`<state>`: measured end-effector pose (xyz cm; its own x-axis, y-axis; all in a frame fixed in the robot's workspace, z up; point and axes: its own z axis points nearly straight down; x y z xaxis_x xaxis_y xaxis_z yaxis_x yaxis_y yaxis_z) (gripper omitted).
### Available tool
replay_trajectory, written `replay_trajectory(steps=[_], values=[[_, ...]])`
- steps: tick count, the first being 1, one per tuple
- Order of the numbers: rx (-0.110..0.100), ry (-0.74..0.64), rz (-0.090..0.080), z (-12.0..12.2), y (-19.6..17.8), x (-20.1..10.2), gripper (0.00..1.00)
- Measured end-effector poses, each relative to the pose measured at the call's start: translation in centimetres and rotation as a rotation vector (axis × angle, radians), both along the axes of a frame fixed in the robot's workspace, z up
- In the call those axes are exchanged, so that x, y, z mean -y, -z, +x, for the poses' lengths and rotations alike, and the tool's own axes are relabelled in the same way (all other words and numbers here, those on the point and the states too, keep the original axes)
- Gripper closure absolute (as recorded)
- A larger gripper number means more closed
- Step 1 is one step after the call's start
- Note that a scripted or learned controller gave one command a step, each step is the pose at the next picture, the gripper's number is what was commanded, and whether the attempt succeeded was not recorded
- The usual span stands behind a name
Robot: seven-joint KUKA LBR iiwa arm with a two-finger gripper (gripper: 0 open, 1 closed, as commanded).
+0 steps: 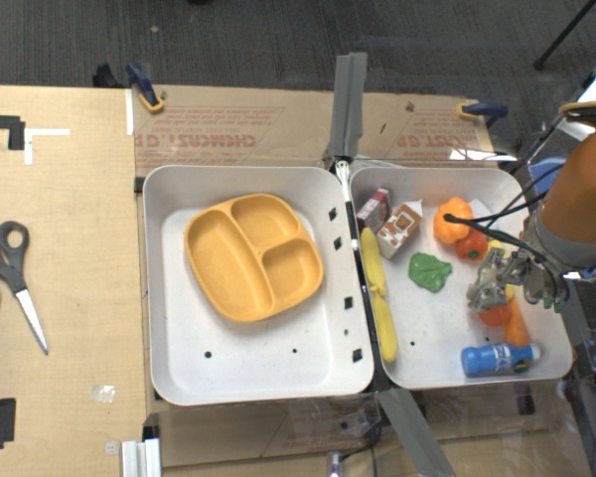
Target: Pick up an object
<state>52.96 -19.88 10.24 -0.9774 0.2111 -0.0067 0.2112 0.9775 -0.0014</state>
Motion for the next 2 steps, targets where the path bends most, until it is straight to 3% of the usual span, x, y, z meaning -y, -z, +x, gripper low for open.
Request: replay_trajectory(steps=[1,2], values=[[0.000,0.000,0.000,0.0,0.0,0.0,0.00],[0.009,0.157,0.001,-3.5,0.7,0.5,0.00]])
